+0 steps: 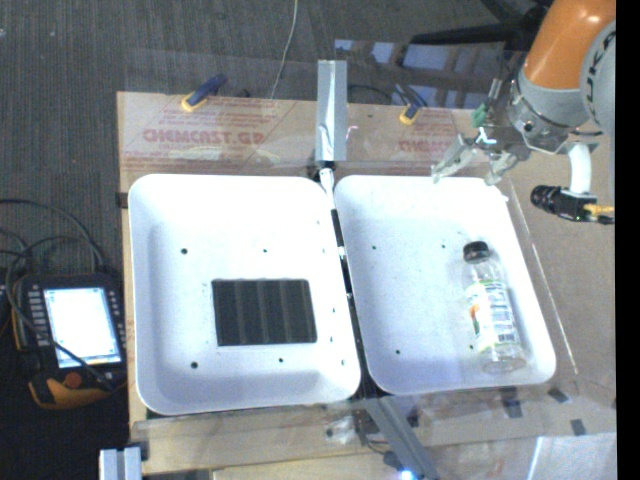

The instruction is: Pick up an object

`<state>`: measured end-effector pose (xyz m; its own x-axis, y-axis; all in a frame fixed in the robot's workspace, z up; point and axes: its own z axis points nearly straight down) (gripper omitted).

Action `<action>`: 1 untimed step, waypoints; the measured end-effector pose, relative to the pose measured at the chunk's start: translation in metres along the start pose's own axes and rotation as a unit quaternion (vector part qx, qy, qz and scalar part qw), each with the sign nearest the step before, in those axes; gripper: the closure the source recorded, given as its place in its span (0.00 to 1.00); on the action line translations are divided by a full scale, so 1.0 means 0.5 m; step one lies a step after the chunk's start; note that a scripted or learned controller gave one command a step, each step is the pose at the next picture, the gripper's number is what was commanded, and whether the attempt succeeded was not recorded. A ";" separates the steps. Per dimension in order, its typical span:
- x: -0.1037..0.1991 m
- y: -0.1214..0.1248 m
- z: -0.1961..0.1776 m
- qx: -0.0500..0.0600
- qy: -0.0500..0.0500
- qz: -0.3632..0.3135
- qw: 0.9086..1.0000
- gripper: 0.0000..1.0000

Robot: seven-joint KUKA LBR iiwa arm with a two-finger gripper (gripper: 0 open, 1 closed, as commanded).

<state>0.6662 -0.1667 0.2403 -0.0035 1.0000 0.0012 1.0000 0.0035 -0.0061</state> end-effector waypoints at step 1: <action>-0.107 -0.160 0.265 0.001 0.002 -0.060 0.998 0.00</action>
<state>0.5857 -0.2203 0.1083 -0.1224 0.9925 0.0070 0.9924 0.1225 -0.0068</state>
